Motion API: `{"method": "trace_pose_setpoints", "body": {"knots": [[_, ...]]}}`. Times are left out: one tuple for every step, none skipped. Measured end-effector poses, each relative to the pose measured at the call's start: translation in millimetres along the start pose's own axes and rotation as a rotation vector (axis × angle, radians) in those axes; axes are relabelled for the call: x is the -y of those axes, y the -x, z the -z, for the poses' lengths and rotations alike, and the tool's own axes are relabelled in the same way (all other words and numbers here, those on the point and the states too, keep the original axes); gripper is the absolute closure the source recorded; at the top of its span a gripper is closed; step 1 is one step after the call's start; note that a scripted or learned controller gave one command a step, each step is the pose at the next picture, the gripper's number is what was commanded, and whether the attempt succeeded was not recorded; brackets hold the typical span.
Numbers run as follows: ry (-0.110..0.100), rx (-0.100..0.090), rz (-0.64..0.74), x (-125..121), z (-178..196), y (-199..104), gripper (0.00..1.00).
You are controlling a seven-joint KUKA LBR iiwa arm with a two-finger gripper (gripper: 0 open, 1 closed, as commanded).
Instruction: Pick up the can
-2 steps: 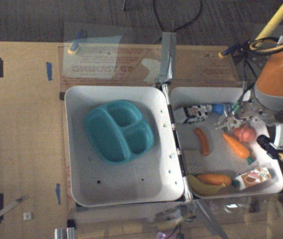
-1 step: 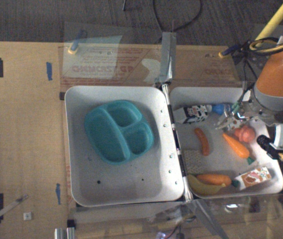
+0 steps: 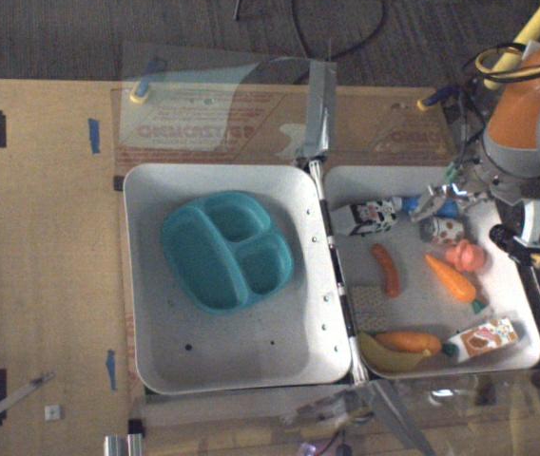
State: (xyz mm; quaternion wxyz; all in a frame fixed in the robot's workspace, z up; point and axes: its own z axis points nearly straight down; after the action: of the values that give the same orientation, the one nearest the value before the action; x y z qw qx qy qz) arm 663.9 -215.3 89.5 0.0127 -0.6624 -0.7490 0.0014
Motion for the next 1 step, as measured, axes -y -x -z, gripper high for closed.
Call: {"method": "trace_pose_setpoints", "body": {"knots": [[-0.001,0.004,0.006,-1.1,10.9,-1.7,1.0]]}}
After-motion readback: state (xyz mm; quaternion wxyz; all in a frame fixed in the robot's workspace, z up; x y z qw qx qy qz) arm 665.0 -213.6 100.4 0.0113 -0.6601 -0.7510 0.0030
